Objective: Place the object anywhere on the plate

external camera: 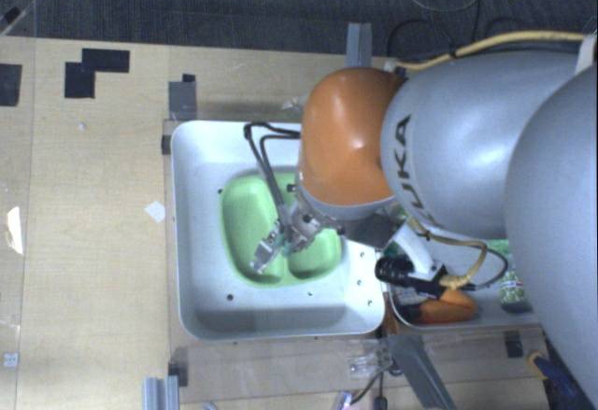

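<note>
**Kid:** What will the thing feel like?

**Me:** I can't tell. I can't pick it out near my gripper (268, 251), low and a bit left of the middle, so I can't say where it is. My arm (448, 156) bends in from the right over the green plate (245, 221) in the white bin (201, 240).

**Kid:** Are your jaws apart?

**Me:** I can't tell.

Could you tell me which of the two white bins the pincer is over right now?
The left bin, the one holding the green plate. The pincer hangs over that plate; the arm mostly hides the other bin.
</note>
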Robot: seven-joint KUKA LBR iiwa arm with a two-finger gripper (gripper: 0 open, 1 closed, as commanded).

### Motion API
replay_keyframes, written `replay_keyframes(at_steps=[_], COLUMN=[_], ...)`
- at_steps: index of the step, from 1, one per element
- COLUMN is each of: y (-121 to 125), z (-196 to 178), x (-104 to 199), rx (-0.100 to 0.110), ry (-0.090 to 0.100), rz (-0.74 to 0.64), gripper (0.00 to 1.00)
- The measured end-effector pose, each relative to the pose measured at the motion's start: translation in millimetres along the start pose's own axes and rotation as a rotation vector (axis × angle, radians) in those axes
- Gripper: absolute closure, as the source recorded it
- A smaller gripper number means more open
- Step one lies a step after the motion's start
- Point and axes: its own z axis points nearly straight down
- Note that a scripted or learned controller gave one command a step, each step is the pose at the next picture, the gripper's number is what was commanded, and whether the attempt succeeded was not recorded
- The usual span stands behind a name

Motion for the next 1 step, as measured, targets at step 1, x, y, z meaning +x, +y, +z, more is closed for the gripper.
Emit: replay_keyframes(at_steps=[1], y=[1.9], z=[-9.5], x=[-0.7], rx=[-0.003], ry=[-0.001], rz=[-0.002], gripper=[1.00])
